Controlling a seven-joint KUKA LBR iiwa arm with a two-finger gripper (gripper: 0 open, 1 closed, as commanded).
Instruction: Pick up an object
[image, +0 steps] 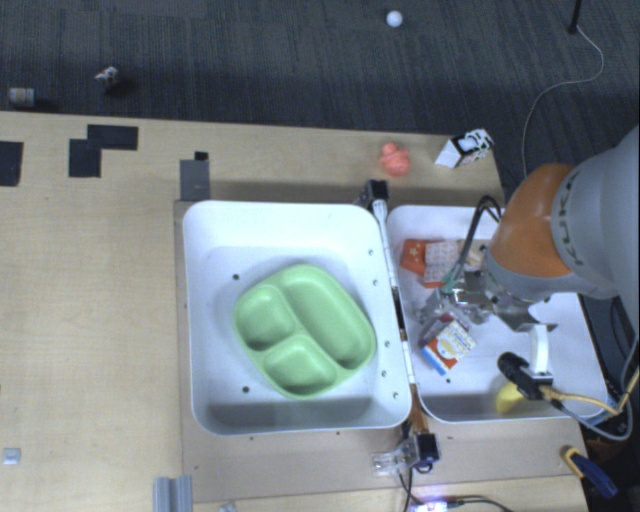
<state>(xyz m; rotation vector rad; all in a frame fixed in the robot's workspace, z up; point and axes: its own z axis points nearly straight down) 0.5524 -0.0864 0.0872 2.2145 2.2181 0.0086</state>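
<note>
I have the arm (560, 235) reaching in from the right over the right bin (560, 330), orange band uppermost and the wrist angled down toward the left. The gripper (442, 308) sits low over that bin's left half, close to the wall shared with the left bin (205, 300). From this angle I cannot tell whether the claw is spread or pressed together, and I see nothing that I could call held.

Two pickable things lie by it. A red packet (425, 258) lies at the far left of the right bin, just beyond the gripper. A small packet (452, 345), white with red and blue, lies just on the near side of the gripper. It is very close to the tip, but I cannot say whether they touch.

The left bin holds a green plate (300, 325) with three compartments, lying roughly in the middle and turned at a slant.

Out on the bench (90, 320), beyond the bins, a pink thing (395, 158) lies near the far edge. A white and black piece (466, 147) lies just to its right. Black patches (95, 150) mark the bench at far left.
</note>
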